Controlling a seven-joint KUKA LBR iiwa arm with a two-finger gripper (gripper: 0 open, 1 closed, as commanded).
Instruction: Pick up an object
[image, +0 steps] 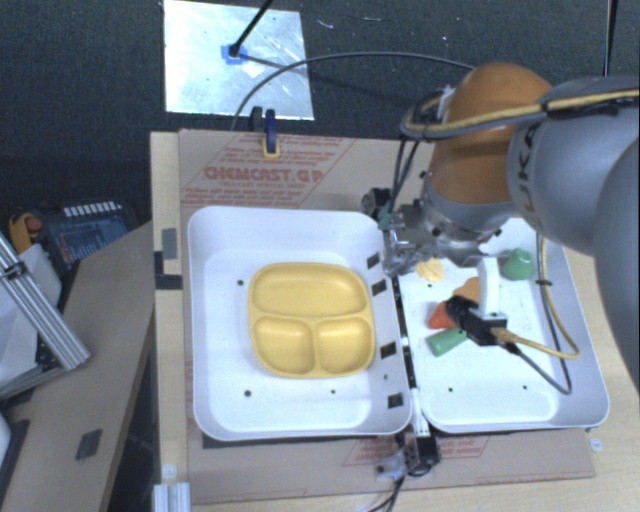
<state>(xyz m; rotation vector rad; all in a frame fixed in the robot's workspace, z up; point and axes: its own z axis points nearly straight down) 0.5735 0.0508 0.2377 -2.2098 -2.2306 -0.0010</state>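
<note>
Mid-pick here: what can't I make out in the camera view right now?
In the camera view:
1) Back of the right bin: hidden under the arm.
2) The green piece: tucked against the arm, full shape unclear.
3) The pale yellow piece and orange piece: too small to identify.

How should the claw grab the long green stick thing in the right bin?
Probably across its thin middle, coming straight down from above. The green stick lies flat and slanted in the right bin, so its long sides are easiest to pinch. A red piece sits close beside it, so stay narrow.
</note>
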